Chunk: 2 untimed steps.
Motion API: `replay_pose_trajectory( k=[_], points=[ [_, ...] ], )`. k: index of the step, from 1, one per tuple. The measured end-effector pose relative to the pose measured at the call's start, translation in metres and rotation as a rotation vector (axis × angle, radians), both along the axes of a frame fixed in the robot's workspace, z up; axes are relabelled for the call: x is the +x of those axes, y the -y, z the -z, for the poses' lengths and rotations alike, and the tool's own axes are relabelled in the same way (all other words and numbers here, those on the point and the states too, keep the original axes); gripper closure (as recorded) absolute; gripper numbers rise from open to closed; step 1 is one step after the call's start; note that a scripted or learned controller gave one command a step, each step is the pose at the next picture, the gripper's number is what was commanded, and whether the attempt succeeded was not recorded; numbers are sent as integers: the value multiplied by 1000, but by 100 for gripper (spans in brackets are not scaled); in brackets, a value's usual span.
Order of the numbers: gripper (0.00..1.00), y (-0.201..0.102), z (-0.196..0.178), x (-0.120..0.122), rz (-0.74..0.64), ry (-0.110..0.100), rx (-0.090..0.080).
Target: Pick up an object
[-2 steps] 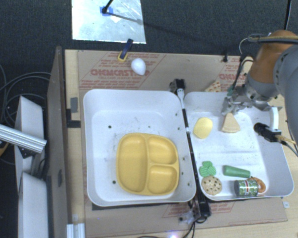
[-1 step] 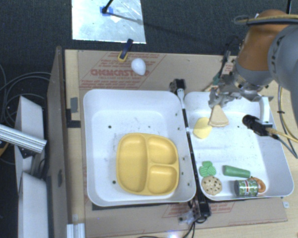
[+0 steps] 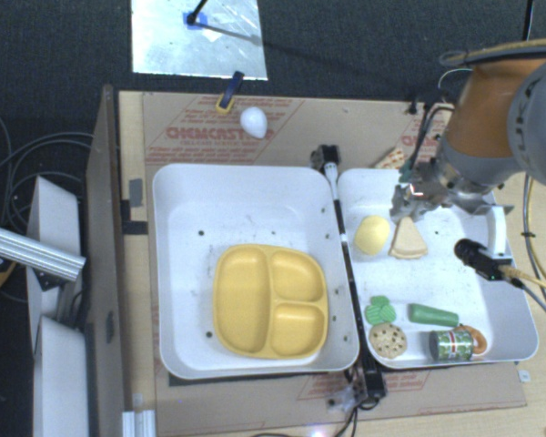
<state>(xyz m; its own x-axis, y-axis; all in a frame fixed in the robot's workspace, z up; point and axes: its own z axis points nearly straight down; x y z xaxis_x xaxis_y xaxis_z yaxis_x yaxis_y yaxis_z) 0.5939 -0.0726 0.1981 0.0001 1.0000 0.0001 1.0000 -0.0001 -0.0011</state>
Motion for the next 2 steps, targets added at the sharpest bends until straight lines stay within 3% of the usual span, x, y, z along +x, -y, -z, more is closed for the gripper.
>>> replay_pose_trajectory(
  k=[1,2],
  points=[
    [100,-68,-41,-16,-9,4,2],
    [100,-105,-31,-33,-8,0,2]
  ],
)
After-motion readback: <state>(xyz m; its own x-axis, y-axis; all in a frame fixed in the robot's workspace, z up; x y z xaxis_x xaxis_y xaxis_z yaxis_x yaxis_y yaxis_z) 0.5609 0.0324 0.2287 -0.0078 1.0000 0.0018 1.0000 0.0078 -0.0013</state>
